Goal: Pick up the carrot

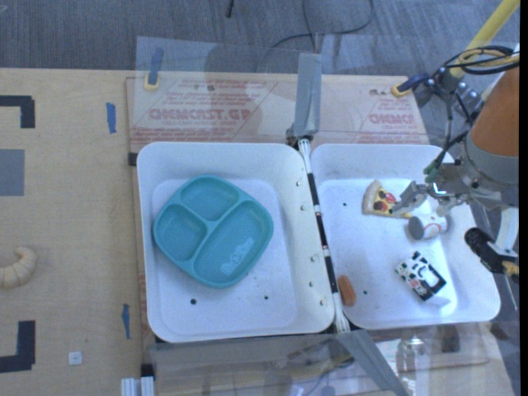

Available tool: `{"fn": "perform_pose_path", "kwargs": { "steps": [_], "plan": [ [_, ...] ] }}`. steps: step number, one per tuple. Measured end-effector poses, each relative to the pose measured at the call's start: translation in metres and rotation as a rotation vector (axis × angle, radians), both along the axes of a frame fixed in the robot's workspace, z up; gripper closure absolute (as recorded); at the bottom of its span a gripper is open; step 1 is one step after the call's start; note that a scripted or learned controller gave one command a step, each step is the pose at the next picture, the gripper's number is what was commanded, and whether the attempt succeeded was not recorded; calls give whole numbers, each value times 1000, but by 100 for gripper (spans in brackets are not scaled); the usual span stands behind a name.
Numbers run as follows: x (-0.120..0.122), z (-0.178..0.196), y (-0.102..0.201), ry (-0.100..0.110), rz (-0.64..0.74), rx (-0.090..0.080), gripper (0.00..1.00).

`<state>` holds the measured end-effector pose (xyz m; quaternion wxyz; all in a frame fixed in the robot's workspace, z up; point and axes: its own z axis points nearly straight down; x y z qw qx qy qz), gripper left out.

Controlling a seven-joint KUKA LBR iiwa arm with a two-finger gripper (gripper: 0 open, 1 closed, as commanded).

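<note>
The carrot (347, 290) is a small orange piece lying against the left wall of the right bin (470, 304), near its front corner. My gripper (426, 208) hangs over the upper right part of that bin, well to the right of and behind the carrot. It is open, with nothing between its fingers. One fingertip (407, 200) is close to a toy pizza slice (379, 198).
A small grey round object (417, 228) lies just below the gripper, and a black-and-white object (421, 276) sits nearer the front. The left bin (165, 304) holds a teal divided plate (214, 231). A pale croissant-like item (16, 268) lies on the bench at far left.
</note>
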<state>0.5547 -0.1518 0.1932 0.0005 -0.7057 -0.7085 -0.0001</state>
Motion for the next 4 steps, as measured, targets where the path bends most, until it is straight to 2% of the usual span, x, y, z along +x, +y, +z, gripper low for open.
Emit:
{"fn": "perform_pose_path", "kwargs": {
  "steps": [1, 2, 3, 4],
  "plan": [
    [68, -105, 10, -9, 138, -3, 0],
    [69, -94, 10, -14, 136, -4, 100],
    [15, -105, 22, -7, 56, -2, 100],
    [-65, 21, 15, -1, -234, -2, 100]
  ]
}}
